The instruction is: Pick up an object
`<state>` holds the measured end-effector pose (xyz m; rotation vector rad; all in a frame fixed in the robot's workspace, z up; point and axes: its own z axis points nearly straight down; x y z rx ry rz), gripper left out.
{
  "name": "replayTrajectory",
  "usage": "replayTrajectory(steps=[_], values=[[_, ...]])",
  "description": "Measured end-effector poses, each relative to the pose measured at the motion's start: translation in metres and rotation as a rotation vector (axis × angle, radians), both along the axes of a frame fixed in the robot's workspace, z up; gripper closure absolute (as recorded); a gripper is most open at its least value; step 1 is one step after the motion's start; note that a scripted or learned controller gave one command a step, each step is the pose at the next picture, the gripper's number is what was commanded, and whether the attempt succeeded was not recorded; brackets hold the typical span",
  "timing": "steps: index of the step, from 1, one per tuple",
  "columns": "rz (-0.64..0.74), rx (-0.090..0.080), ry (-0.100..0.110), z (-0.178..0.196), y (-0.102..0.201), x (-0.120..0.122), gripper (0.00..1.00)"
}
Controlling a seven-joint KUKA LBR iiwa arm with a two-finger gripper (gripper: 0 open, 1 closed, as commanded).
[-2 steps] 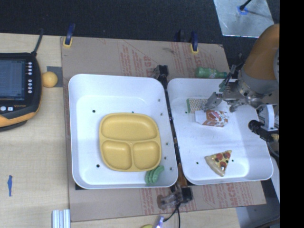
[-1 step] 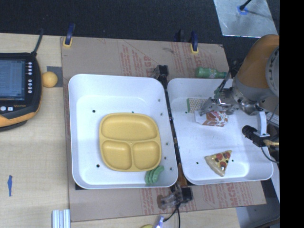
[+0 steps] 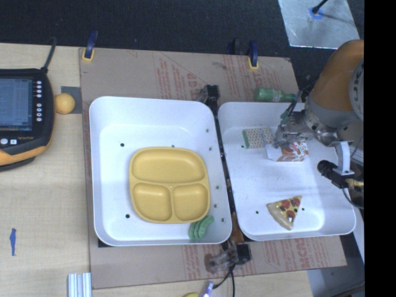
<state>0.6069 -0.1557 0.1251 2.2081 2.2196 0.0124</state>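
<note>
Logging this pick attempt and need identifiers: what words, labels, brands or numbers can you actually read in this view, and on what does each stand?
No text can be read with confidence.
Cardboard sheet: faint red printed lettering, too blurred to read.
Handheld pendant: screen content and button marks too small to read.
Red and white packet beside the gripper: printed pattern, no legible words.
Pizza slice toy and yellow tray: no visible text.

Reaches in from the right edge of the bench, grey arm (image 3: 337, 98) with the orange band uppermost, wrist bent down over the far part of the right bin. Gripper (image 3: 286, 138) pointed downward, low above the bin floor near its far edge, closer to the bin's middle than to its right wall. Dark cable parts hanging beside the wrist.
</note>
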Motion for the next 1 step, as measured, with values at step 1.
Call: replayTrajectory(steps=[1], values=[[0.0,0.002,0.016,0.0671,0.0696,-0.031,1.0]])
